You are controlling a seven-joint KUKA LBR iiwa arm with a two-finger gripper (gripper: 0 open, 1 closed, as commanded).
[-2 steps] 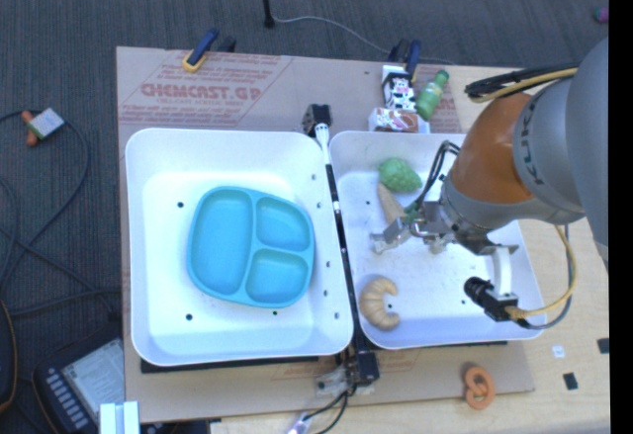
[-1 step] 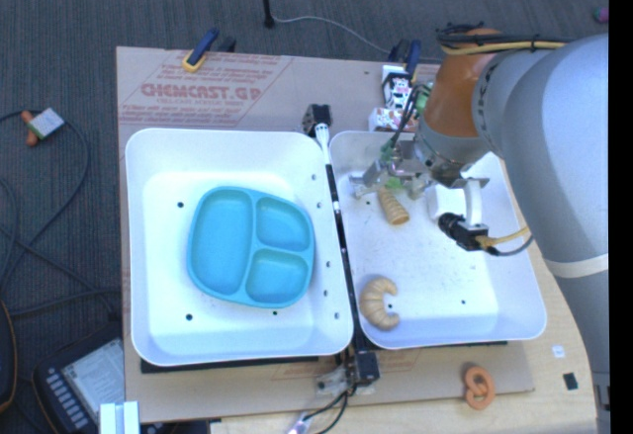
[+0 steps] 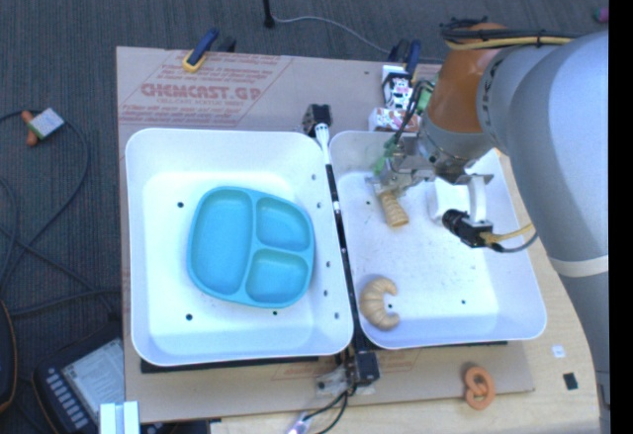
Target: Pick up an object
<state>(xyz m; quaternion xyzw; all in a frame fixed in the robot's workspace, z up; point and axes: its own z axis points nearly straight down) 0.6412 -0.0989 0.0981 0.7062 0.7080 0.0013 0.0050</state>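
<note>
Nearest me, on the table's [image 3: 213, 81] front lip outside the bins, I see a small orange pretzel-shaped piece [image 3: 479, 387]. Just behind it, in the right bin [image 3: 514, 318] near its front left corner, lies a tan croissant [image 3: 379, 303], curled and resting flat on the white floor. The left bin [image 3: 138, 254] holds a blue divided plate [image 3: 251, 246] with three compartments, sitting about in the middle. Further back in the right bin I see a small ridged tan piece [image 3: 395, 209], like a bread stick, lying lengthwise just under the tool [image 3: 396, 175]. The tool hangs low over the bin's back left area, right above that tan piece; from my view I cannot tell how its tips stand, nor whether it is touching the piece. A black and yellow fitting [image 3: 469, 227] shows to the right of it. The grey arm [image 3: 554, 145] with its orange band comes in from the right. At the far edge of the table are a blue and yellow clamp [image 3: 202, 48] and a small printed packet [image 3: 394, 98]
</note>
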